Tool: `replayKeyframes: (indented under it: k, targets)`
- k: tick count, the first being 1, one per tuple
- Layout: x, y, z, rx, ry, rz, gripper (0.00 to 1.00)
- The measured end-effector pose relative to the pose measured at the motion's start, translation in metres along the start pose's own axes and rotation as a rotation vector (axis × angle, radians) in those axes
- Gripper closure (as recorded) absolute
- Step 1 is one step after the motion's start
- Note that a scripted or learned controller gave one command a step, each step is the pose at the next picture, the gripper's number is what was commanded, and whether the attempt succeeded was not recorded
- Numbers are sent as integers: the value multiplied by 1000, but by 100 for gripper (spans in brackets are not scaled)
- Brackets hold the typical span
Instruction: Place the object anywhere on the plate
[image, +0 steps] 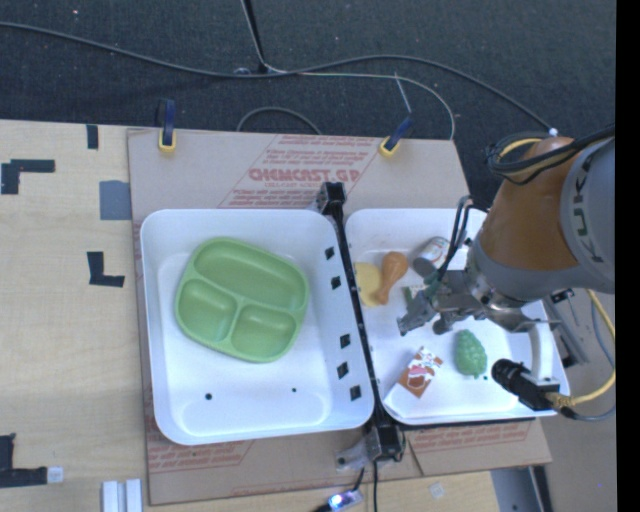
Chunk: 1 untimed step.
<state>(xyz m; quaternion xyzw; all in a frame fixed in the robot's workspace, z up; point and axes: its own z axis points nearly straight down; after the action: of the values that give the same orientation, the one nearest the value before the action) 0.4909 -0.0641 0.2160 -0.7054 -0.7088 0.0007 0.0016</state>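
A pale wooden bench (60, 330) marked with dark tape pieces carries a brown cardboard sheet (290, 170) printed in red letters, clipped at its far edge by two blue-and-yellow clamps (166, 128). Black cables trail over the dark carpet (120, 60) behind.

On the cardboard sit two shallow white bins side by side. The left bin (175, 405) holds a green divided plate (241, 298), lying flat in the bin's upper half with its three compartments bare; two small dark specks dot the white floor nearer the camera. A black divider (350, 320) runs between the bins.

The right bin (440, 408) holds several small things. Near its upper left lie a yellow toy piece (370, 285) and an orange-brown drumstick-shaped toy (393, 268), touching each other. Lower down, a small red-and-white packet (420, 372) lies alone on the floor, and just to its right is a green, knobbly, broccoli-like toy (470, 354).

The grey arm (600, 215) with its orange band (525, 215) reaches in from the right, and the gripper (425, 310) hangs over the middle of the right bin, above the packet and beside the green toy. Its dark fingers (412, 322) look spread apart somewhat, with nothing visible between them. Every toy lies in the right bin, well apart from the plate.
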Motion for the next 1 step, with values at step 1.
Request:
replayKeyframes:
  k: [1]
  targets:
    - [51, -2, -10, -3, 0, -2, 100]
